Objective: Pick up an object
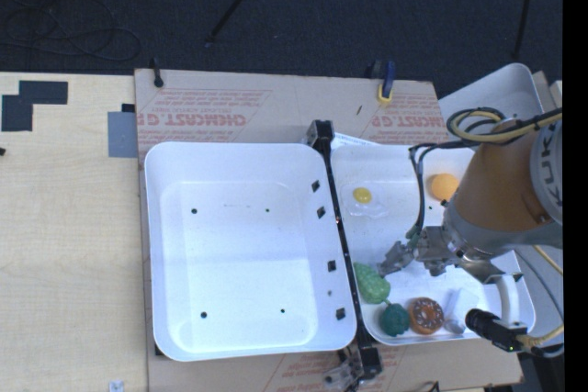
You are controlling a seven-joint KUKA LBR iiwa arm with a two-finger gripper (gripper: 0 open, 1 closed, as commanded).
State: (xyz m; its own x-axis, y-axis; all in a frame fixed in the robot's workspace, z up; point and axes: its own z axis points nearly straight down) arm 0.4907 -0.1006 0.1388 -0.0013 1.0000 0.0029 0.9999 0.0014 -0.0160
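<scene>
Hovering low in the right bin (404, 188), the tool (404, 254) has its fingers slightly parted with nothing between them. A green lump (373, 284) lies just beside it, toward the near-left, closer than the teal ball (395, 319) or doughnut (425, 315).

grey arm (542, 179) with a broad orange band, black-and-yellow cables looped above, dark metal gripper (415, 254).
</scene>
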